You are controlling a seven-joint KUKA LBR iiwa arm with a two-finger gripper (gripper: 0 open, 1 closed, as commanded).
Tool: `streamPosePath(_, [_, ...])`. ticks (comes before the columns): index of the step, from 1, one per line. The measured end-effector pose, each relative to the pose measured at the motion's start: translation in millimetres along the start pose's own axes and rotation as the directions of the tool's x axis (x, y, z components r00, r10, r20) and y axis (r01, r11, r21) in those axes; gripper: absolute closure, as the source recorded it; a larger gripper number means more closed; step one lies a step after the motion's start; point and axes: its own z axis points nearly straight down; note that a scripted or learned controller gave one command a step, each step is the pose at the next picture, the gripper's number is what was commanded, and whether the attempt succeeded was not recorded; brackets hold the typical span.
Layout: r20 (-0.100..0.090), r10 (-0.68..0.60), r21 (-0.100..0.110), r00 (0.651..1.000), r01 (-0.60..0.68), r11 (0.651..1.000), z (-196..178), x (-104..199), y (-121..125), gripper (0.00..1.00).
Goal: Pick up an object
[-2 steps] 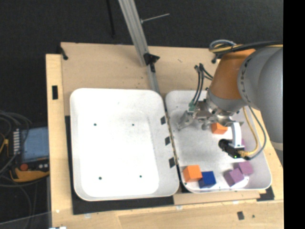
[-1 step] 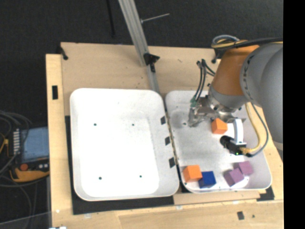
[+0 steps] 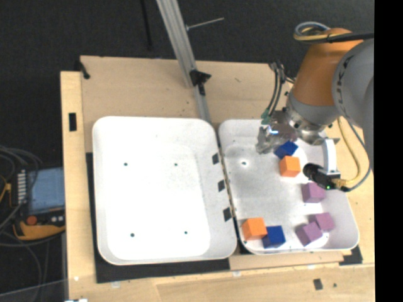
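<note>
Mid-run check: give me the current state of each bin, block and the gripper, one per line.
gripper: low over right bin's far end, beside a blue block
blue block: lying by the gripper
orange block: lying loose
right bin: holds seven blocks
left bin: bare white floor

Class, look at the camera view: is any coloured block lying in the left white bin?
No. All the coloured blocks, such as the orange cube and the blue cube, lie in the right white bin.
</note>
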Motion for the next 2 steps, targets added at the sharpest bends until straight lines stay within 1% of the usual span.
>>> streamPosePath(1, [0.000, 0.000, 0.002, 1.000, 0.000, 1.000, -36, -1, 2, 1.00])
streamPosePath(2, [-0.001, -0.002, 0.008, 1.000, 0.002, 1.000, -27, 47, -9, 1.00])
